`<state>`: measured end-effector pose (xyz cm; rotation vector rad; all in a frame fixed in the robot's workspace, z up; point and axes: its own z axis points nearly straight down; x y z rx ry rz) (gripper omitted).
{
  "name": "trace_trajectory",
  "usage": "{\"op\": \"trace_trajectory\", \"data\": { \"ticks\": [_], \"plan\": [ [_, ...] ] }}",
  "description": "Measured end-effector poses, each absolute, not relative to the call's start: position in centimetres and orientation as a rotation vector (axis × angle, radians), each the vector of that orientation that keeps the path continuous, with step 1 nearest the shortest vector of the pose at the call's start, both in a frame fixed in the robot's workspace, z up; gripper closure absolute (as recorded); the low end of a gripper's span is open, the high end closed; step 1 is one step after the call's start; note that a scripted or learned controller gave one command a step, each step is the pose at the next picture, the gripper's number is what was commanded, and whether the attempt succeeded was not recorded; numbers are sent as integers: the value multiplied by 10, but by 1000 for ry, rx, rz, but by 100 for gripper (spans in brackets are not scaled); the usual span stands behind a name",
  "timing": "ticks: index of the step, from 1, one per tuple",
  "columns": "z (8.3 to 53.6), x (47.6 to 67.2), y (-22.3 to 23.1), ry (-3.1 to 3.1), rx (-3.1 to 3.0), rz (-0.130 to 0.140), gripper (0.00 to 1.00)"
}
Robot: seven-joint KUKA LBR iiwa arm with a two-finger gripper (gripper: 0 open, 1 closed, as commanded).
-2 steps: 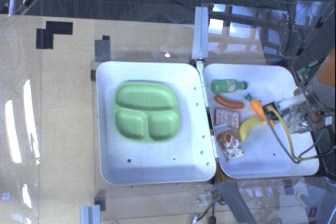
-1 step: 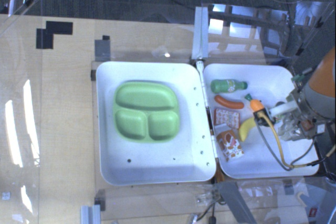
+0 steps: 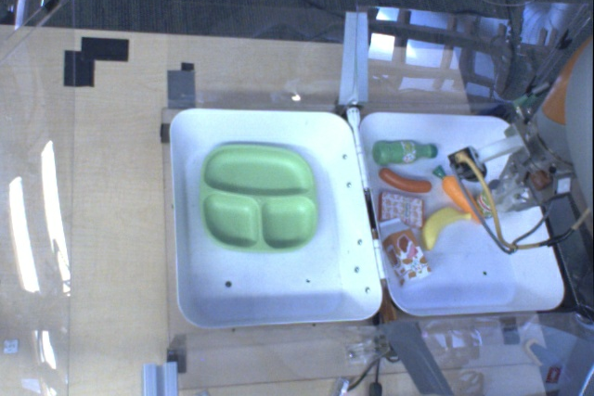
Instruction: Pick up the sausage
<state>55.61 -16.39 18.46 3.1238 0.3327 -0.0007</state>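
Sausage [image 3: 406, 181] lying free in the right bin [image 3: 483, 287], crowded by other food, with the gripper [image 3: 516, 179] off to its right.

The sausage lies across the bin's upper left part, just below a green bottle [image 3: 404, 151] lying on its side and just above a red-and-white packet [image 3: 400, 209]. A second red-and-white packet [image 3: 408, 257] sits lower down. A carrot [image 3: 457, 193] lies slanted between the sausage and the gripper, and a banana [image 3: 442, 224] rests against the carrot's lower end. The gripper is over the bin's right side, apart from the sausage; whether it is spread or closed cannot be told. The left bin [image 3: 278, 292] holds a green divided tray [image 3: 259, 197]. Print on the packets and the bottle's label is too small to read.
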Motion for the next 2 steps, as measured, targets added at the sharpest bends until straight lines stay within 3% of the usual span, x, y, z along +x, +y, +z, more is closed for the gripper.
{"op": "trace_trajectory", "data": {
  "ticks": [1, 2],
  "plan": [
    [190, 499, -169, 354, 3122, 0, 100],
    [180, 489, -157, 331, 3126, -1, 100]
  ]
}}
